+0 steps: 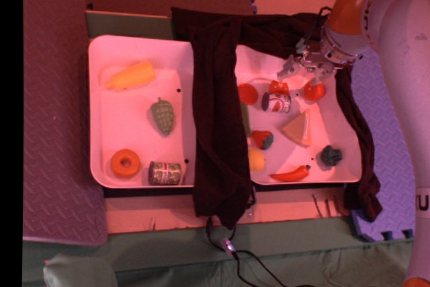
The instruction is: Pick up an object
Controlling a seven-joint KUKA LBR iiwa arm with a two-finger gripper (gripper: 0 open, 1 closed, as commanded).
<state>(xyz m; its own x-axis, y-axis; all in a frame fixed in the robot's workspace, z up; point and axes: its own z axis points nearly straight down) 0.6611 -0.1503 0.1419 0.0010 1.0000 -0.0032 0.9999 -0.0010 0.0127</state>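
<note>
Warm pink-red cast, soft focus, bins run hot.
Left bin (pixel 101 50) floor is near blown out, brightest at its upper corner; right bin (pixel 349 175) a bit dimmer. Dark cloth (pixel 215 138) between them reads almost black, folds barely visible. Light looks overhead and diffuse: toys throw only short, faint shadows. Arm (pixel 396 37) has a soft highlight along its grey shell. Small white glint on the cable (pixel 228 247) low in frame. Fine detail smeared throughout; mats (pixel 57 111) dim and grainy.
</note>
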